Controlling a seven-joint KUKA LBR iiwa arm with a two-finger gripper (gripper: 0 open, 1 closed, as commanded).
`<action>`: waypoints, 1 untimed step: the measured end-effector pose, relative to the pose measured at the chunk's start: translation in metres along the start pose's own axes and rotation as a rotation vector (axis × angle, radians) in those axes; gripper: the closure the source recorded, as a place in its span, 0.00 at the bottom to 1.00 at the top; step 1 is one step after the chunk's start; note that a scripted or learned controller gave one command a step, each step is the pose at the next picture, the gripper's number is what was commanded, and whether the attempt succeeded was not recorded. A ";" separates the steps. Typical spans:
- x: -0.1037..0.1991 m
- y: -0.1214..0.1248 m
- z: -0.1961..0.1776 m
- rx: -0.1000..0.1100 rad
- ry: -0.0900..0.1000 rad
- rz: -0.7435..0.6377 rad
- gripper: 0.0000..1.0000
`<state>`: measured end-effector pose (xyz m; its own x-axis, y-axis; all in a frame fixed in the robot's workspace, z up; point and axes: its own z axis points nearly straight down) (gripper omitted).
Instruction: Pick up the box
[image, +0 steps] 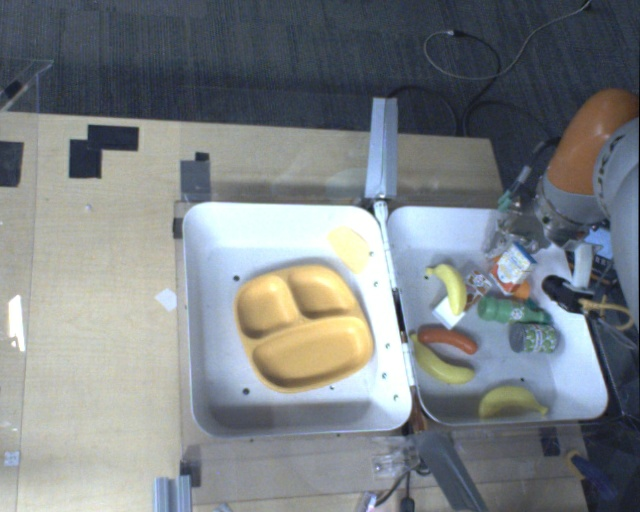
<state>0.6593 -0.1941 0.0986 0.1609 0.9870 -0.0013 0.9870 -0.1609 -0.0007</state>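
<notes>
Gripper: the gripper sits low over the far right corner of the right bin, its metal parts crowding the rim; I cannot tell how it is set from this slanted view.

Arm: the grey arm with its orange band reaches in past the bin's right edge, above the far corner.

Box: the box, a small white carton with orange-red print, lies tilted just below the gripper, near the far right corner and close to the right wall. Nothing shows it clamped.

Neighbours: a green bottle lies touching or just beside the box toward the near side; a grey can sits beyond it by the right edge. A banana and a white card lie toward the bin's middle, a red sausage and two more bananas toward the near edge.

Left bin: the left bin carries a yellow divided tray at its centre.

Step in hand: likely closing in on the box.

Doing it well: come down squarely over the carton's narrow sides, keeping clear of the bottle and the bin wall; a tilted, light carton may slip or tip if pinched at a corner, so centre first, then lift straight.
</notes>
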 end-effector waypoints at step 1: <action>0.058 -0.032 -0.103 -0.009 0.001 -0.091 1.00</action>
